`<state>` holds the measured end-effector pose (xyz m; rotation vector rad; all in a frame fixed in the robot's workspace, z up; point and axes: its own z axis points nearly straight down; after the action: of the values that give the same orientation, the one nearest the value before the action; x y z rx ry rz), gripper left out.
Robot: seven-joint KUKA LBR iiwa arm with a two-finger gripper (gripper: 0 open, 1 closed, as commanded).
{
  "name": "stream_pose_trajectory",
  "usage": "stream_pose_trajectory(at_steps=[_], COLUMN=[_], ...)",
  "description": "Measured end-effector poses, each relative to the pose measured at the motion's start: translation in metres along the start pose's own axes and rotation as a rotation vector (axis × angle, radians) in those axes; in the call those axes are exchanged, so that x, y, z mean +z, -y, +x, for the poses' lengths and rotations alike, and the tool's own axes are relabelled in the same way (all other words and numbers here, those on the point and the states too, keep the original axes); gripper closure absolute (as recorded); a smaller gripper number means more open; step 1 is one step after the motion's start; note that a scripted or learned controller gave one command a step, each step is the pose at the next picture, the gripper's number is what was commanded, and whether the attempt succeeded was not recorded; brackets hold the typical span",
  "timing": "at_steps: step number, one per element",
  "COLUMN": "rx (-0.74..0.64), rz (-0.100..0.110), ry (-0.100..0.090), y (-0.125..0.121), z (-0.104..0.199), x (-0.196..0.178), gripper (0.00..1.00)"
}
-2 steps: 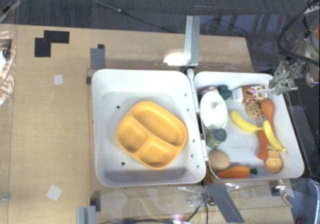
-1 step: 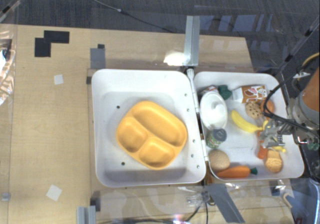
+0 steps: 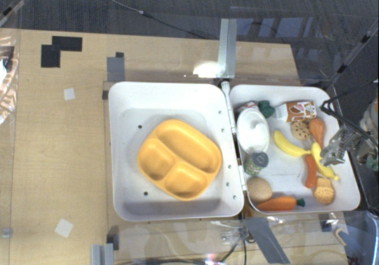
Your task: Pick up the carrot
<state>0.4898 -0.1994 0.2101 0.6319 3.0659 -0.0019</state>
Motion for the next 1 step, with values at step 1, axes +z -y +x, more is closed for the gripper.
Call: stream_pose_trajectory(at_steps=[1], rx=[0.0], rz=[0.0], ry=[-0.001], y=[-0.0001], z=[0.0002], x=[0.0003], gripper=[0.0])
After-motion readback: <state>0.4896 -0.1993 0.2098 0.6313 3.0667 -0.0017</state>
